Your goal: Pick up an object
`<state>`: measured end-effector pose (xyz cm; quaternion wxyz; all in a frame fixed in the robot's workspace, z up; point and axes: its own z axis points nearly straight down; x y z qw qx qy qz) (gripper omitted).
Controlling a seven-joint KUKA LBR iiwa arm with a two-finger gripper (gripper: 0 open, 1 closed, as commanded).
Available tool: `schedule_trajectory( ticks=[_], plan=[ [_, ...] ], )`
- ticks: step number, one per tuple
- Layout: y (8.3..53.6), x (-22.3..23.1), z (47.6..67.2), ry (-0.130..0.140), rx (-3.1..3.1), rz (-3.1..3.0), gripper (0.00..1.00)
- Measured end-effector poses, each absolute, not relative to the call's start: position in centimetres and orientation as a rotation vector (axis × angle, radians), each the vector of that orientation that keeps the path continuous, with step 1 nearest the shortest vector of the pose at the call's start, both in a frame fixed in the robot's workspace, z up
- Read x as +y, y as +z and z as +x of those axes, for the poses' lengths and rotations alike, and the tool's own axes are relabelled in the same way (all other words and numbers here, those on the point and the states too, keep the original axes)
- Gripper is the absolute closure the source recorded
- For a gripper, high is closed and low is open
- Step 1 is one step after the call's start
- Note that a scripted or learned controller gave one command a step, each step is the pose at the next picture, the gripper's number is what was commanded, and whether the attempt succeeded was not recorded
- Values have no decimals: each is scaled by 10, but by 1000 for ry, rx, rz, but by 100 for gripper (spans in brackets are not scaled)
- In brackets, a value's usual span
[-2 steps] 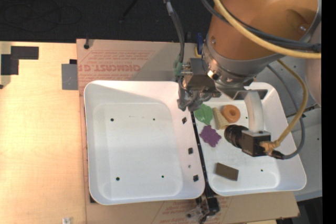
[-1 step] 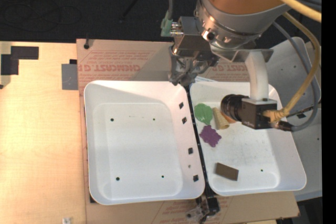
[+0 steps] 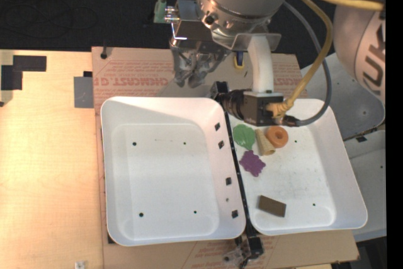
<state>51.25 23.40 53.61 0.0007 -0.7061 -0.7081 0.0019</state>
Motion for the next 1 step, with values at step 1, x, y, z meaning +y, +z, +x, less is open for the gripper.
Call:
schedule_trajectory(
  ticks=[1],
  plan=[
    [538, 136, 474, 8, -2212, -2229, 100]
  ],
)
